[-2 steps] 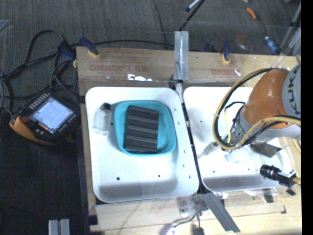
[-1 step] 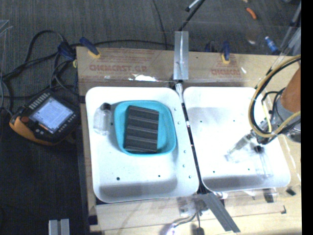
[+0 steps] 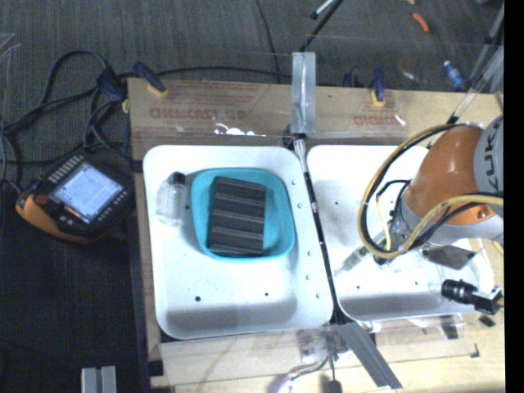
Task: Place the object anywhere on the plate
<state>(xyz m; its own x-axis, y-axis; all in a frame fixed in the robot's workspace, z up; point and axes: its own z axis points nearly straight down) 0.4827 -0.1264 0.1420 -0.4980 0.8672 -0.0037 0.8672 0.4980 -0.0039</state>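
Orange-banded arm (image 3: 446,191) looms nearest the lens, though it sits far right; scanning from the left instead. Teach pendant (image 3: 78,196) lies on the dark floor beside the counter (image 3: 246,109), cabled, parked out of the workspace. Left bin (image 3: 237,305): small clear bottle (image 3: 170,198) lies just beside the teal plate (image 3: 282,219), touching or nearly touching its left rim. Dark ribbed block (image 3: 237,214) rests on the plate, roughly centred, so placement looks done. Right bin (image 3: 385,301): arm hangs over it, likely clear of the plate. Claw state: cannot tell, hidden under the wrist.
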